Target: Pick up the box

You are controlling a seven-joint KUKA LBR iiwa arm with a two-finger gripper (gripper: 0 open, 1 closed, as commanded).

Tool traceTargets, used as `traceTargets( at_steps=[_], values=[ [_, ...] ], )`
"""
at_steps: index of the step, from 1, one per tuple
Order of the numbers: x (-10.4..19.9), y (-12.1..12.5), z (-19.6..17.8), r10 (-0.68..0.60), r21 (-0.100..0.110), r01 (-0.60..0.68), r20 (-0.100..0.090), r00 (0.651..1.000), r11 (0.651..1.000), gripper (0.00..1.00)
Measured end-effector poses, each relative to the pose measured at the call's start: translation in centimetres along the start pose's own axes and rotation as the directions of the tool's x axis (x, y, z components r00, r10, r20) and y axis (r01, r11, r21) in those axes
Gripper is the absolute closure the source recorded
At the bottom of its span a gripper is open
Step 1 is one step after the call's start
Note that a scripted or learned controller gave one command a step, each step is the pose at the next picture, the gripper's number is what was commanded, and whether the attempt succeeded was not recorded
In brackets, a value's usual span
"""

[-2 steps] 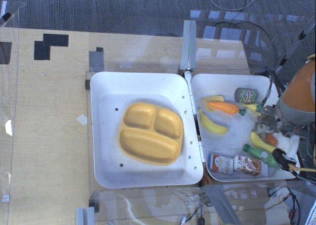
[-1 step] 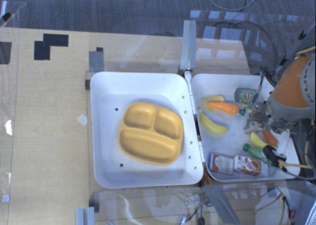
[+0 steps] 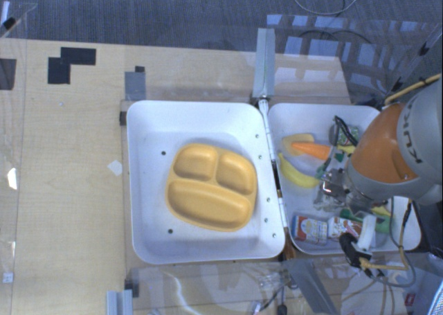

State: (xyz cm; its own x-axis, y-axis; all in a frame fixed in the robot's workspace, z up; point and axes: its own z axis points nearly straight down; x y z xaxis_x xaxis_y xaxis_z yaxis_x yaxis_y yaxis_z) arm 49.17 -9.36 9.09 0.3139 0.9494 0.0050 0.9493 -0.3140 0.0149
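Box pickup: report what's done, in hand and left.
Done: the arm has reached over the right bin. In hand: nothing visibly; the box lies flat near that bin's front edge, beside the gripper. Left: grasp and lift it.

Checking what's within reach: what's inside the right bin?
The right bin holds a banana, a carrot and the box. The arm covers the rest.

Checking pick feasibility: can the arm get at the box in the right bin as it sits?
Probably yes. The box lies flat near the right bin's front wall, nothing on top, and the arm already hangs over that bin beside it. The close wall may crowd the approach.
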Motion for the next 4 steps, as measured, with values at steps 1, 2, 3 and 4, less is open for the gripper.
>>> traceTargets(
  at_steps=[1, 2, 3, 4],
  values=[
    [13.6, -3.7, -9.4, -0.069, 0.012, 0.069, 0.001, 0.998, 0.998, 1.00],
    [10.2, -2.2, -33.1, -0.139, 0.008, 0.139, 0.002, 0.990, 0.990, 1.00],
    [8.5, -2.6, -34.5, -0.194, 0.009, 0.194, 0.002, 0.981, 0.981, 1.00],
    [8.6, 1.1, -32.6, -0.203, 0.011, 0.203, 0.002, 0.979, 0.979, 1.00]
  ],
)
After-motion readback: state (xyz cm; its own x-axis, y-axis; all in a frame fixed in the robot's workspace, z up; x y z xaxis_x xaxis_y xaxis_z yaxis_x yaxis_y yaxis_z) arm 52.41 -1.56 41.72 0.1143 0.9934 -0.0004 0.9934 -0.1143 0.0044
